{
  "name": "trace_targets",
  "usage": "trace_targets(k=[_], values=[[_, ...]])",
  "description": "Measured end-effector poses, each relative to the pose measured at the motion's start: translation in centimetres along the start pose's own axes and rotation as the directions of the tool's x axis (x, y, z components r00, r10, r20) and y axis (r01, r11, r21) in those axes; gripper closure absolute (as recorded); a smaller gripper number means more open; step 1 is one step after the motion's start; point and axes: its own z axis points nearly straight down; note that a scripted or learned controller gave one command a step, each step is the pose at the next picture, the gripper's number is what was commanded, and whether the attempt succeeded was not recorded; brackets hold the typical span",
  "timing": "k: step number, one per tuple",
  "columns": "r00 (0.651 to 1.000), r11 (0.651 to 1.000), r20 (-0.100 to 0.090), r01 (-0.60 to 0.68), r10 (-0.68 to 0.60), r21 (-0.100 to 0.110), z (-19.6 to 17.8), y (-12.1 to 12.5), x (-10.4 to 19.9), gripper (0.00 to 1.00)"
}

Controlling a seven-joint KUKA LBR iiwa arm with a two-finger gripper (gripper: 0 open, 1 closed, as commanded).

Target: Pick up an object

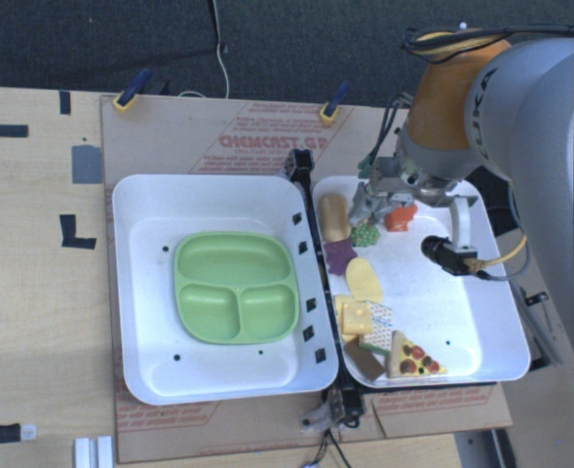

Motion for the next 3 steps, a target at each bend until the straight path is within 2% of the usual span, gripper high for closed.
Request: trace_targets(k=[1, 3], values=[[1.0, 1.0, 0.001, -0.001, 0.001, -0.001, 0.3, 0.1, -0.2, 0.0], [1.0, 1.0, 0.0, 0.001, -0.001, -0.002, 0.3, 4.0, 0.0, 0.0]])
